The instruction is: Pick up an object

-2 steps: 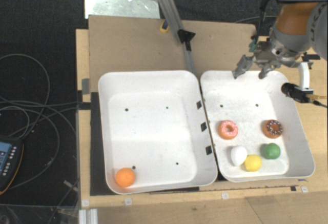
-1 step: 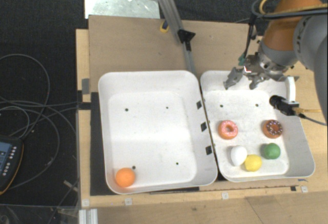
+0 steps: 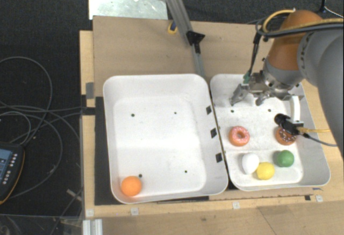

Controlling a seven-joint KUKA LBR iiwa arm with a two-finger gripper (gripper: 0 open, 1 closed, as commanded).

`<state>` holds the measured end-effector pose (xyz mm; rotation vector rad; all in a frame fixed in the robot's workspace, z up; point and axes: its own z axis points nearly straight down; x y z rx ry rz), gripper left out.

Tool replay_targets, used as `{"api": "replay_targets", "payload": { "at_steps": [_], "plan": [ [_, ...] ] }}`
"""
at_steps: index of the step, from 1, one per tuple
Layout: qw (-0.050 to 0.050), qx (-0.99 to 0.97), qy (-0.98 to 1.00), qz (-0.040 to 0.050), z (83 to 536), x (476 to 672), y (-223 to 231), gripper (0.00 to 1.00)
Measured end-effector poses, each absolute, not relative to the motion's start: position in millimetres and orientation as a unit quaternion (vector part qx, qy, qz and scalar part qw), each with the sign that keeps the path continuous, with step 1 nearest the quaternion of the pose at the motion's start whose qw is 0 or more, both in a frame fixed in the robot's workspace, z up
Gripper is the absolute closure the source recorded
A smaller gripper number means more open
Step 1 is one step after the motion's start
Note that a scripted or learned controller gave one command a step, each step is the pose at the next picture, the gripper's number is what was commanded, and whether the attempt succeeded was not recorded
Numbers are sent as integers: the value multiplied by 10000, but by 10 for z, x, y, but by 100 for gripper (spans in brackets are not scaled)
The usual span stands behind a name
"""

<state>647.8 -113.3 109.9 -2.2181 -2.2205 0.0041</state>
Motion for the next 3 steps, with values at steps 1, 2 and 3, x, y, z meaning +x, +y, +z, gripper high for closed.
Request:
{"api": "replay_targets", "payload": {
  "at_steps": [1, 2, 3],
  "plan": [
    [-15, -7068, -7075, -16, 1247, 6503, -1136, 100],
    [-39, -7064, -7078, -26, 1878, 6559, -1201, 100],
    [-38, -7056, -7086, -26, 2431, 6579, -1206, 100]
  ]
}}
